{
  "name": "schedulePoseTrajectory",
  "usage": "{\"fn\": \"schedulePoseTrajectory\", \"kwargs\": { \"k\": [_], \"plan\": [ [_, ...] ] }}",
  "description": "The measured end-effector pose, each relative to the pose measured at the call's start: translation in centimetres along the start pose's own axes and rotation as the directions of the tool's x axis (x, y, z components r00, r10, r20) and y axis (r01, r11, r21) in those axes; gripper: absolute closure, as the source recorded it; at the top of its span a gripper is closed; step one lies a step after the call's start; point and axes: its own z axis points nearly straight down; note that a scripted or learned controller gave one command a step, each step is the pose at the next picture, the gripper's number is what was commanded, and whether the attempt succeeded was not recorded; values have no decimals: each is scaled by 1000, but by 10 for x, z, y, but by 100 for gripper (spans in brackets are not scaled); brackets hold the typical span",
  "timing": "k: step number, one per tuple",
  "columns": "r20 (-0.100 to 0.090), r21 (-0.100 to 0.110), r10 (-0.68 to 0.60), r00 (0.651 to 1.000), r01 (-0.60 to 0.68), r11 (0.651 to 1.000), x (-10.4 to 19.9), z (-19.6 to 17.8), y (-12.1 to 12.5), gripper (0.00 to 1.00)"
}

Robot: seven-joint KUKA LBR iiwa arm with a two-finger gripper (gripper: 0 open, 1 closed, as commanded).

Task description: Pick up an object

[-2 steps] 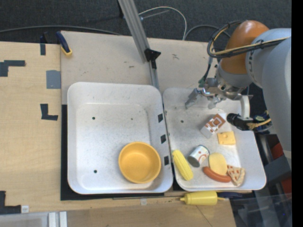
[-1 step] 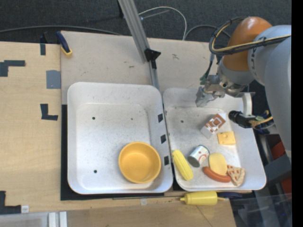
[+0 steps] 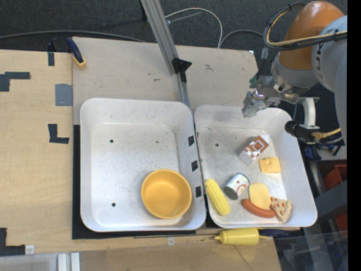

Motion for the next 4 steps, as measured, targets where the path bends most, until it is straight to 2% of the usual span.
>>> {"fn": "schedulePoseTrajectory", "kwargs": {
  "k": [1,2,3,4],
  "plan": [
    [0,1,0,1000,0,1000,0,-47,1,100],
    [-3,7,-4,1000,4,1000,47,-52,-18,100],
    [-3,9,-4,1000,4,1000,98,-37,-30,100],
    [-3,8,-5,1000,5,1000,148,-37,-40,100]
  ]
}}
